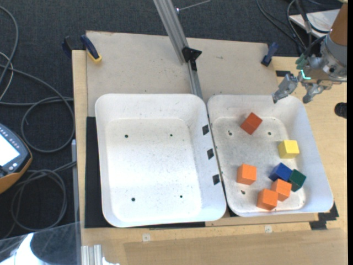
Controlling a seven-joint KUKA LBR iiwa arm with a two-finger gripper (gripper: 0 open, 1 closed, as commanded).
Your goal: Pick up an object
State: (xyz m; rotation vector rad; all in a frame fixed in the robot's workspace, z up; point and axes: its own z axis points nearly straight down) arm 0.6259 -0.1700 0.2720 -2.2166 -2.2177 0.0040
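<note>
Above the right bin's (314,148) far rim, empty spread pincer (295,93).

You will find nothing to read here: no text, label, brand, number or sign is legible on anything in the camera view. The device at the left edge (8,153) has a pale screen, but whatever it displays is too small and washed out for you to make out.
</note>
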